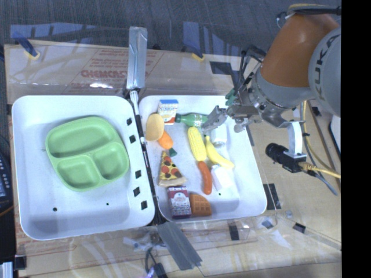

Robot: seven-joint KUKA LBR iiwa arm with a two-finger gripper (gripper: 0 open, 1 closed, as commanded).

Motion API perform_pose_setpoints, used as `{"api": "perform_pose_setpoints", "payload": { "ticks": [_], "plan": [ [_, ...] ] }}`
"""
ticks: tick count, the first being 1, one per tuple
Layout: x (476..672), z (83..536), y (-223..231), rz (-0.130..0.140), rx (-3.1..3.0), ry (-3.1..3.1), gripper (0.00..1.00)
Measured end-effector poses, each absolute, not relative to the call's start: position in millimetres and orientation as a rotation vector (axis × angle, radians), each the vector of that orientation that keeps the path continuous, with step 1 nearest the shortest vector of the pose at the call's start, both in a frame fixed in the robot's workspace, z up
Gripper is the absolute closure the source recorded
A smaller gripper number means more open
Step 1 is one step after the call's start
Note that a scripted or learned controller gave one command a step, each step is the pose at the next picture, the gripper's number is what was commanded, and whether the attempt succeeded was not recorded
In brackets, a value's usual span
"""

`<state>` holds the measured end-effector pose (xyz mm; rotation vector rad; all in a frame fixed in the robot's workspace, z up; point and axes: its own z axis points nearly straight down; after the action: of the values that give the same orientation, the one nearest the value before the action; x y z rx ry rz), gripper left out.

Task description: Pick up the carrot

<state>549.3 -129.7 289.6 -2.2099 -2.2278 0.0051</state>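
The carrot, short and orange with a green stub at its lower end, lies in the upper left of the right bin. It rests between a tan potato-shaped piece and a pizza slice. My gripper hangs over the bin's upper right part, about a hand's width to the right of the carrot. Its fingers are spread open with nothing between them.
The right bin also holds a corn cob, a banana, a red-orange sausage, a green bottle, a small milk carton and a dark red box. A green divided plate sits in the left bin.
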Motion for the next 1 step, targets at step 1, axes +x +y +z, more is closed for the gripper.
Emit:
{"api": "perform_pose_setpoints", "payload": {
  "ticks": [1],
  "plan": [
    [559.7, 189.6, -36.4, 0.008, -2.216, -2.220, 0.00]
  ]
}}
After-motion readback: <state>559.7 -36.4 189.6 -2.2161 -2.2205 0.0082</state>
